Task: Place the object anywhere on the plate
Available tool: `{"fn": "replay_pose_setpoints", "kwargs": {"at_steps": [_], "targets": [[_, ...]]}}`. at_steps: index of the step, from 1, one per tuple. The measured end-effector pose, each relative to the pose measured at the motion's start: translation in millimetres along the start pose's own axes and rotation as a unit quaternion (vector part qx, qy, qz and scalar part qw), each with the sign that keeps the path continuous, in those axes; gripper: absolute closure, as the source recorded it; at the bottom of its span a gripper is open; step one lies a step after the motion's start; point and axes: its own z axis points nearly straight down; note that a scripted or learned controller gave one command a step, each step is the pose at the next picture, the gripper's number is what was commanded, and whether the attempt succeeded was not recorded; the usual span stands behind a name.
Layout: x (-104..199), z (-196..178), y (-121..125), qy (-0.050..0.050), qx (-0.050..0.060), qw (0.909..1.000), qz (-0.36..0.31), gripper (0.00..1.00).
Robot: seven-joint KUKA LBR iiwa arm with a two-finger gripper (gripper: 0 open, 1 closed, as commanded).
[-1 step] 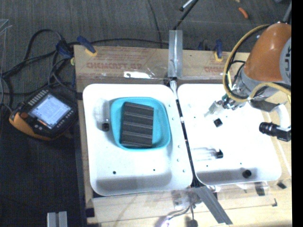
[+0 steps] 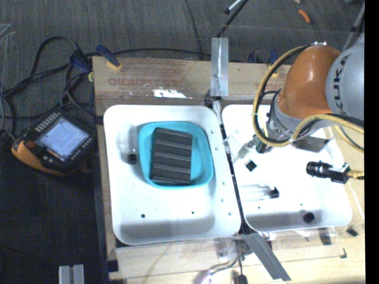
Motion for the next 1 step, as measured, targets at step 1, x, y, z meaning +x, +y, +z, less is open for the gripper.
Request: {"fn": "replay_pose_setpoints", "kwargs": {"at_steps": [1], "targets": [[-0.1, -0.2, 0.0, 0.000, 0.000, 1.0000, 0.000, 0.00]]}}
